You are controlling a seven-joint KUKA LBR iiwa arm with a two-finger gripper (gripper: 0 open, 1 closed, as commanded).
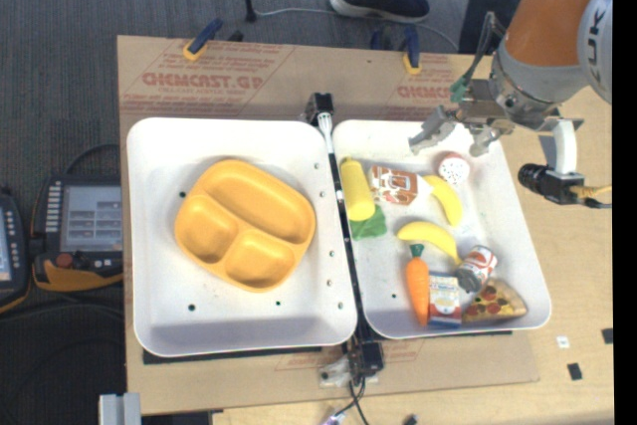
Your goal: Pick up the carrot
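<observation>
1. The pincer (456,131) hangs over the far part of the right bin (522,214), its two fingers spread apart with nothing between them. The left finger (430,132) reaches toward the bin's far wall; the right finger sits above a small round white object (454,170).
2. The arm (557,15), grey with an orange band, enters from the upper right.
3. Just near of the pincer lie a red-and-white packet (394,185) and a yellow banana (447,200). Left of them, a corn cob (355,189) rests against the bin's left wall, its near end on a green piece (370,226).
4. The carrot (417,287) lies in the near half of the right bin, well apart from the pincer, green top pointing far, orange tip pointing near. A second banana (429,236) lies just beyond its top; a carton (445,299) touches its right side.
5. A small can (478,266) and a pizza slice (495,303) occupy the near right corner.
6. The left bin (159,314) holds a yellow divided plate (245,224).
</observation>
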